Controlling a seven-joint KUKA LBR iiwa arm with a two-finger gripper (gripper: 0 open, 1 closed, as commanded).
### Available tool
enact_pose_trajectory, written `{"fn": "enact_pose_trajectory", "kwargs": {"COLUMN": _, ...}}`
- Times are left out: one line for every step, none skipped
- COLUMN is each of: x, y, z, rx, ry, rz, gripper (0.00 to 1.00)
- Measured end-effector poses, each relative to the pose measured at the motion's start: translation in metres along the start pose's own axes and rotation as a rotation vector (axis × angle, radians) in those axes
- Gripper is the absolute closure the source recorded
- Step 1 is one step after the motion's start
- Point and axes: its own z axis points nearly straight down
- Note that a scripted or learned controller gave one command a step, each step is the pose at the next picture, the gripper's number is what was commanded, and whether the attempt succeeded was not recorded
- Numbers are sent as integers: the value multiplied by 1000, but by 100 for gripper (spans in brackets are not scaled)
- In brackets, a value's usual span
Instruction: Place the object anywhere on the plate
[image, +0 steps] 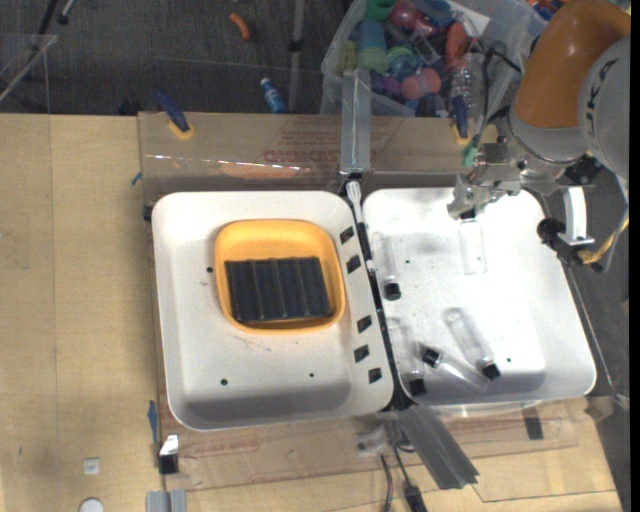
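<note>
The gripper (468, 205) is seen above the right bin (560, 350); whether its fingers are open cannot be told. A clear tube (470, 342) must be grasped before the orange plate (232, 240) is reached.

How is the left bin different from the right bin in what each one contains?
The left bin holds a yellow plate with a dark ribbed block on it; the right bin holds small clear tubes with black caps, scattered loose. The gripper is above the right bin's far edge, not above the left bin. Both bins are shallow, white and similar in size.
</note>
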Motion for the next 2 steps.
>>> {"fn": "enact_pose_trajectory", "kwargs": {"x": 11, "y": 0, "z": 27, "rx": 6, "ry": 3, "rz": -110, "gripper": 100}}
{"fn": "enact_pose_trajectory", "kwargs": {"x": 32, "y": 2, "z": 8, "rx": -1, "ry": 1, "rz": -290, "gripper": 100}}
